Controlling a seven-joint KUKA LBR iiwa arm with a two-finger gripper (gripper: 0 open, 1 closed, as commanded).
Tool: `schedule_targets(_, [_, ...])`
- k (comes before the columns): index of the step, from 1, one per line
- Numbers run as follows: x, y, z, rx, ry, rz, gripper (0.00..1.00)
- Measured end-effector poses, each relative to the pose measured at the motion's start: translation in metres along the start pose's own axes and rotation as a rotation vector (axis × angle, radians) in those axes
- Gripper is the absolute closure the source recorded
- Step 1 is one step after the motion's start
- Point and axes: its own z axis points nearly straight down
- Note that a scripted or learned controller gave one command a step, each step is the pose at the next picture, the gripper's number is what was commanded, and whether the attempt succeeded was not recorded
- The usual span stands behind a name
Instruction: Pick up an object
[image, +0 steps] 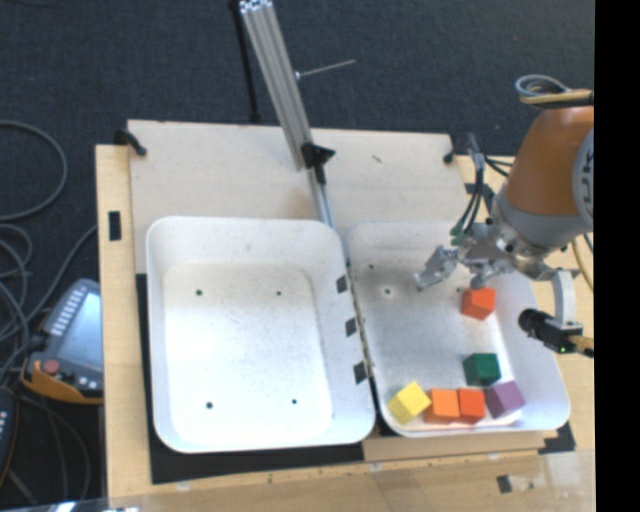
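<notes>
This is a robotics lab or test cell: a plywood tabletop stands on dark carpet, an aluminium mounting rail rises from it, loose cables trail on the floor, and a handheld control pendant lies beside the left edge.

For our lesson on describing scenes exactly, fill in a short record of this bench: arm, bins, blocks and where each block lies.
arm: grey with orange band, reaching in from the right, gripper over the right bin
bins: left bin and right bin, side by side
lone block: orange-red block, apart from the others, near the gripper
green block: just above the front row
front row, left to right: yellow block, two orange blocks, purple block
jaws: state unclear
</notes>
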Motion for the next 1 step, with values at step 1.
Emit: schedule_targets(1, [-0.0499,0.0043,-0.0169,-0.001,-0.003,0.0,0.0])
